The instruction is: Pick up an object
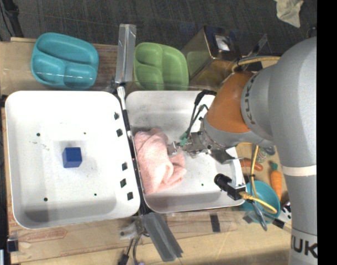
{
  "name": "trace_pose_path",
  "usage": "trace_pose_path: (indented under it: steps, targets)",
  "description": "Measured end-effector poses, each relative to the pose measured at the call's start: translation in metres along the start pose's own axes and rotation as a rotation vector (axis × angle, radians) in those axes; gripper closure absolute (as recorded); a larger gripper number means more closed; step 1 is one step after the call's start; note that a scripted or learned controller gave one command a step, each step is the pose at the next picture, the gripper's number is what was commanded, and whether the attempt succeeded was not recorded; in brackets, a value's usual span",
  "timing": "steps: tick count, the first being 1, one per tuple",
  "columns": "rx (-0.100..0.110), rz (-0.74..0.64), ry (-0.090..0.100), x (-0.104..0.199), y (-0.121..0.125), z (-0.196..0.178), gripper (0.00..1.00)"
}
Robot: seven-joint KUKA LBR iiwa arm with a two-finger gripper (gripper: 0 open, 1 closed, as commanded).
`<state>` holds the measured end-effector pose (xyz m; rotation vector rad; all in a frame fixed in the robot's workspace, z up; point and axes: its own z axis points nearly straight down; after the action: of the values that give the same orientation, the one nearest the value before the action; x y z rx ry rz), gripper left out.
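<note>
Gripper (178, 146) touches pink cloth (156, 162) in right bin (157, 105).

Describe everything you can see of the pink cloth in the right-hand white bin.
The crumpled pink cloth looks like soft terry fabric, bunched into thick folds and lying as a loose heap. It sits in the left part of the right-hand shallow white bin, against the wall beside the divider. The two-finger gripper on the grey arm is at its right upper edge, apparently touching the fabric; whether it grips the cloth is unclear.

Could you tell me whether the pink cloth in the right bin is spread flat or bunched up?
Bunched up: the pink cloth lies in rumpled folds against the right bin's left wall.
</note>
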<state>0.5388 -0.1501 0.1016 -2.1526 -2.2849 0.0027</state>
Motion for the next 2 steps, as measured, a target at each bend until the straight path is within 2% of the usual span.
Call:
trace_pose_path:
  steps: [1, 2]
  targets:
    - [-0.001, -0.199, 0.001, 0.0214, 0.0062, 0.0091, 0.00]
    - [-0.001, -0.199, 0.000, 0.0214, 0.0062, 0.0091, 0.00]
